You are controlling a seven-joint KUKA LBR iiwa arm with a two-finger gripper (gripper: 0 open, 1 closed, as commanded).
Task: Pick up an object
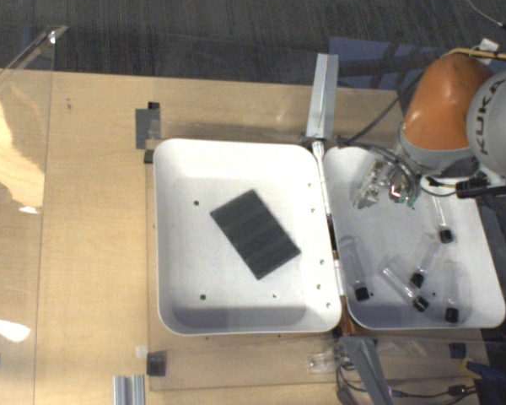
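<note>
Dark flat pad (pixel 255 233) lies far left of our claw (pixel 386 186), looking light, thin and bendy; we should pinch an edge. We cannot tell the claw's state.

Robotics lab setup: wooden bench (pixel 84 251) with two white bins (pixel 173 226) fixed side by side, metal brackets (pixel 323 95) bolted on, loose cables (pixel 388 386) at the bench edge, grey carpet floor (pixel 194 15), industrial KUKA arm (pixel 464 108) mounted alongside.

A dark grey flat pad (pixel 255 233) lies tilted mid left bin (pixel 177 302); the end effector (pixel 388 186) hovers over the right bin's (pixel 489 298) far-left corner (near clear tubes (pixel 405 285)).
</note>
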